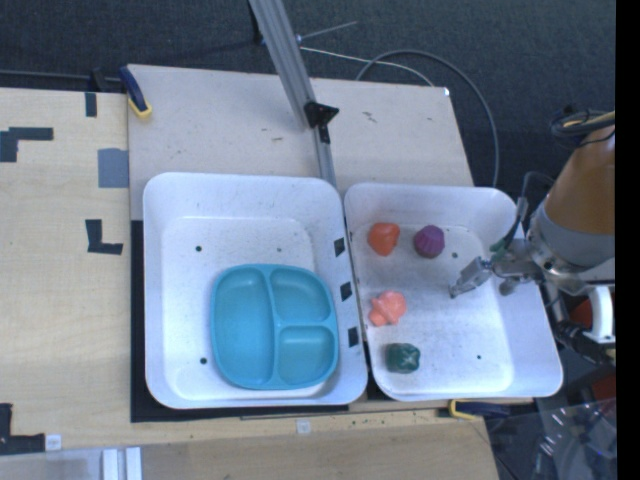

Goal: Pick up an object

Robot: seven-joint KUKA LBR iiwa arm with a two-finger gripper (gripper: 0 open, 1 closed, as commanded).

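Observation:
The right bin (520, 368) holds an orange-red object (383, 237), a purple object (429, 240), a pink-orange object (387, 308) and a dark green object (403, 357). My gripper (478, 278) hangs over the right side of this bin, to the right of the purple object and apart from all of them. Its fingers (465, 281) point left and down, spread open, with nothing between them. The orange-banded wrist (585, 203) sits at the right edge.
The left bin (175, 268) holds a teal divided plate (272, 325). A metal pole (290, 53) slants down to the bins' shared rim. A cable (480, 108) loops behind the right bin. The wooden bench (60, 268) lies to the left.

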